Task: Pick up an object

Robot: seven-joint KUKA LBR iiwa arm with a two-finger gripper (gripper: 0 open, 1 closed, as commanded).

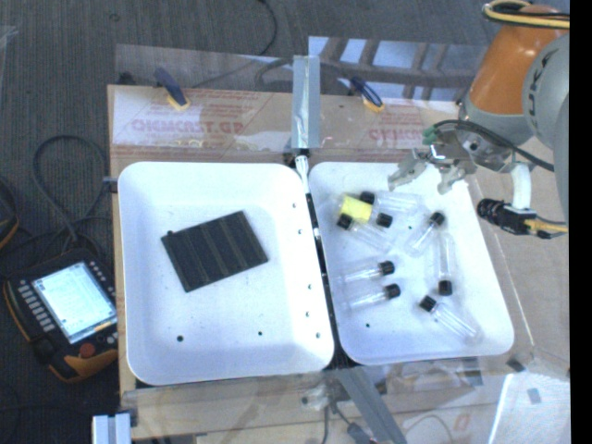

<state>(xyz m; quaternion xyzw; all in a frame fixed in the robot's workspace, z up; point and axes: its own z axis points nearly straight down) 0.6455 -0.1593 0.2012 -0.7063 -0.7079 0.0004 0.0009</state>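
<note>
From above, the gripper (427, 168) hangs with its fingers spread apart and nothing between them over the far edge of the right bin (495, 331), where clear black-capped vials (372, 272) and a yellow-labelled vial (354, 209) lie scattered, while the left bin (148, 359) holds a dark ribbed pad (215, 250).

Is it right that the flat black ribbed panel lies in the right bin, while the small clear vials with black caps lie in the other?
Not quite. The camera view shows the flat black ribbed panel in the left white bin; the clear black-capped vials lie in the right white bin.
</note>
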